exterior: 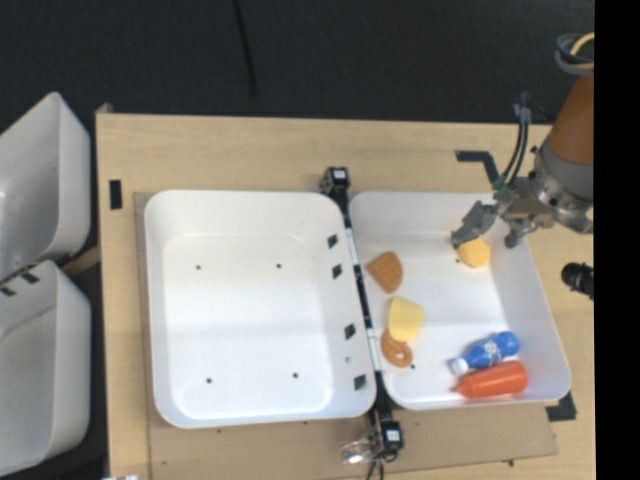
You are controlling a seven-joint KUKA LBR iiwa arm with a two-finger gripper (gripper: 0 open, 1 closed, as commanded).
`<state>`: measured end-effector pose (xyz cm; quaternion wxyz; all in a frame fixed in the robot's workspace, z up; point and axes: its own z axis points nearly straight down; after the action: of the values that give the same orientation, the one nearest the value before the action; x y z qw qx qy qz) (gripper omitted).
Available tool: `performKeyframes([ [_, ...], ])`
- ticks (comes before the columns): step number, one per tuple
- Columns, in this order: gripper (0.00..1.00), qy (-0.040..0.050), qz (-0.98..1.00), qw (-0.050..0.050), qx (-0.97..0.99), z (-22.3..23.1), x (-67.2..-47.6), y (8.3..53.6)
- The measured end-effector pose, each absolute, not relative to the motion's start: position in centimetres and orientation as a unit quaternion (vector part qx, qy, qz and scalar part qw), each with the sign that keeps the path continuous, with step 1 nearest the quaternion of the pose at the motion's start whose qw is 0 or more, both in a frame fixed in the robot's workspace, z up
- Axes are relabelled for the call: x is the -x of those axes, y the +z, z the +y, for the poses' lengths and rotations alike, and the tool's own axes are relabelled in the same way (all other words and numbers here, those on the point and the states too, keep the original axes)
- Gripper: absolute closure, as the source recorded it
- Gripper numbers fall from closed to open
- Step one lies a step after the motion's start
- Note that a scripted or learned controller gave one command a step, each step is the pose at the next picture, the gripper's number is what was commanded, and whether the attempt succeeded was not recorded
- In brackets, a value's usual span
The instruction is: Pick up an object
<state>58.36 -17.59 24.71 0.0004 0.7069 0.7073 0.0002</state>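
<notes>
My gripper (491, 232) hangs over the upper right part of the right bin (540, 298), with its two fingers spread apart and open. A small yellow block (476, 255) lies on the bin floor just below the left fingertip, not gripped. Further left lie an orange-brown wedge (385, 270), a pale yellow piece (405, 318) and a brown ring (396, 352). In the bin's near right corner a blue bottle (490, 351) rests beside a red-orange cylinder (493, 381).
The left bin (160, 298) stands next to the right one, the two joined by a clipped divider (356, 298). White boxes (35, 268) stand off the bench at the left. The arm's orange band (575, 128) shows at the right edge.
</notes>
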Motion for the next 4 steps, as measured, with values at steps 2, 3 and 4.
performKeyframes([
  [2, 0.0, -0.0018, 0.71, -0.003, -0.705, -7.2, -68.0, 28.7],
  [3, 0.0, -0.004, 0.706, -0.004, -0.709, -9.2, -58.9, 23.5],
  [4, 0.0, -0.0025, 0.705, -0.001, -0.709, -13.5, -54.2, 19.2],
])
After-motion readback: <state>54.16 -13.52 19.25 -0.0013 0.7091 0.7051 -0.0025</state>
